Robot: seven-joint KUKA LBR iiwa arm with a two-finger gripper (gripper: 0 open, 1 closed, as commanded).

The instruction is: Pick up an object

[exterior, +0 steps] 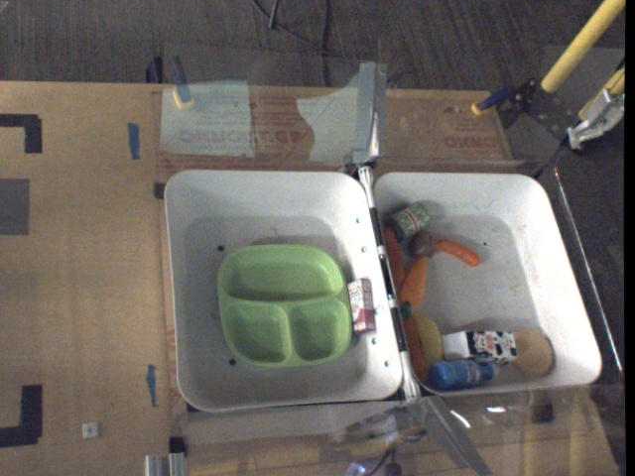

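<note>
Two white bins are sitting side by side on the bench, the left bin (189, 266) and the right bin (556, 266), their inner walls touching down the middle.

The left bin is holding two things; one green tray (283, 300) with three compartments is lying flat near the bin's centre; one small packet (362, 305) is resting against the tray's right edge, just beside the wall the bins share.

The right bin is carrying the clutter, and nine things are showing clearly, all crowding its left and near sides; one can (409, 219) with a green label is lying at the far left corner; three orange carrots are lying below it; the first carrot (456, 252) is pointing out toward the bin's middle; the second carrot (414, 281) is lying steeply just under it; the third carrot (394, 254) is running along the left wall; one dark lump (423, 244) is sitting where the first two are meeting, too small to identify.

Nearer the front, one yellow fruit (429, 337) is leaning by the left wall; one white carton (481, 345) with black spots is lying on its side just to the right of it; one tan round thing (534, 353) is touching the carton's far end; one blue bottle (458, 375) is lying flat along the front wall, just below the carton.

Beyond the bench, one yellow pole (587, 30) is slanting across the upper right corner.
</note>
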